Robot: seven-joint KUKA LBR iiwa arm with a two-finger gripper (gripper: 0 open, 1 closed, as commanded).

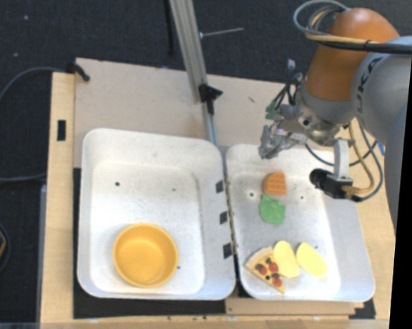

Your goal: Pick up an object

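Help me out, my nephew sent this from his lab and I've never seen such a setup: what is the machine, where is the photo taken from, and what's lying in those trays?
The machine is a robot arm, grey with an orange band, reaching in from the right. At its tip is a two-finger gripper for picking things up; here it hangs above the far end of the right bin, with nothing visibly held. The photo comes from one fixed camera above the bench, looking down at a slant. In the left bin sits a yellow bowl. The right bin holds toy food: an orange piece, a green piece touching it, a pizza slice and two yellow pieces. The orange piece lies nearest the gripper.
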